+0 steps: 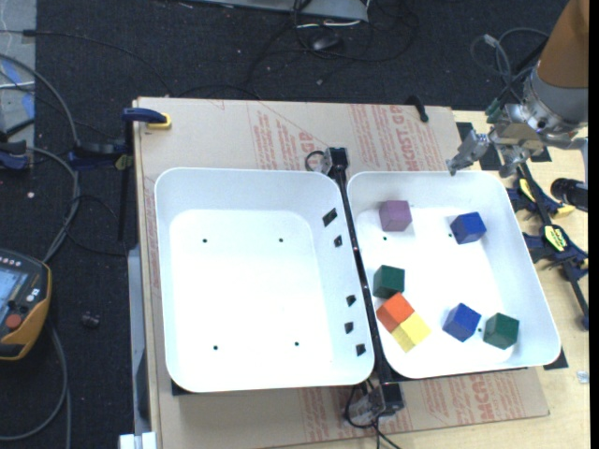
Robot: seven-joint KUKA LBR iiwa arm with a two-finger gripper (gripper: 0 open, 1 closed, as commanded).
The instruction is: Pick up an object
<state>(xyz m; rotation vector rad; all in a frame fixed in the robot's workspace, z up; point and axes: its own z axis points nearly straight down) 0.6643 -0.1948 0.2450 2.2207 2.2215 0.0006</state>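
Observation:
The right bin (pixel 524 251) holds several small cubes. A purple cube (pixel 395 215) and a blue cube (pixel 467 227) lie near its far side. A dark green cube (pixel 388 280) sits by the divider, with an orange cube (pixel 396 310) touching a yellow cube (pixel 410 331) just in front of it. Another blue cube (pixel 461 321) and a green cube (pixel 502 329) rest near the front right corner. My gripper (pixel 488 160) hangs above the bin's far right rim, open, with nothing between its fingers, well apart from every cube.
The left bin (pixel 178 251) stands beside the right one on a cardboard-covered bench (pixel 281 134). Clamps (pixel 552 237) stick out along the bench's right edge and one (pixel 145 117) at the far left corner. Cables and a yellow meter (pixel 19 302) lie on the floor.

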